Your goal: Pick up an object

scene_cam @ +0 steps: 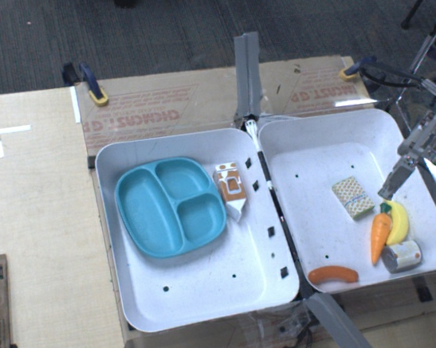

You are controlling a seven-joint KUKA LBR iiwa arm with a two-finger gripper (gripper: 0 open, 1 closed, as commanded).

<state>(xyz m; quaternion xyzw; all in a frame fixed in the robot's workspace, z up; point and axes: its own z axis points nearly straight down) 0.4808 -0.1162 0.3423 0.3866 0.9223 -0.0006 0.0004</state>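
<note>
Left bin: shallow white tray; holds a turquoise three-compartment plastic plate towards its left and a small white-and-orange carton touching the plate's right edge, near the divider
Right bin: shallow white tray; holds all five remaining items, gathered in its right and lower part
Sponge: pale speckled rectangular pad, lying flat, mid-bin, just left of the gripper tip
Banana: yellow toy fruit, directly below the gripper tip, touching the carrot
Carrot: orange toy with green top, tilted, left of the banana
Can: small grey cylinder on its side, below banana and carrot, near the right wall
Sausage: orange-red, elongated, along the lower edge, well apart from the others
Gripper: grey, slanting down-left from the right wall, tip between sponge and banana; nothing visibly between its fingers; spread of fingers cannot be told
</note>
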